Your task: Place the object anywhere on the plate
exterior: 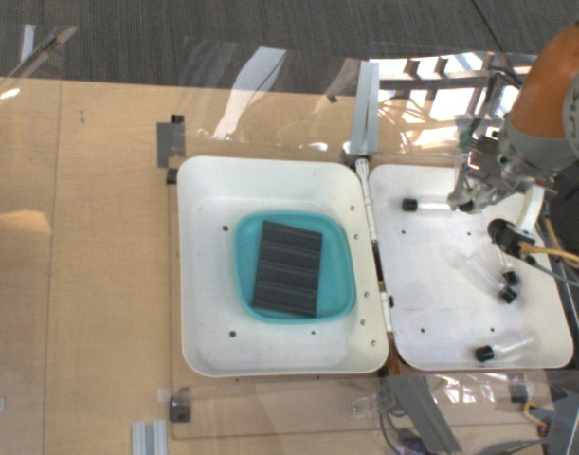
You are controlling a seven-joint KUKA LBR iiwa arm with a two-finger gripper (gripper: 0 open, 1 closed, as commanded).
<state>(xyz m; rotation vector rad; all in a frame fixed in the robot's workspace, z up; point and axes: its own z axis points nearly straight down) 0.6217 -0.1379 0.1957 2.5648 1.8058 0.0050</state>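
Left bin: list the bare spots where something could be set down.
Left bin: bare floor rings the plate, widest toward its left wall and near edge. The block covers most of the plate, so only its rim is free.

The grey arm with its orange band (pixel 547 64) reaches in from the right — its two-finger metal end effector (pixel 467 195) hangs pointing down, at the upper right.

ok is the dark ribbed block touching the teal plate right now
Touching. In the camera view the dark ribbed block lies flat inside the teal plate in the left bin, teal rim showing on every side and no gap beneath it.
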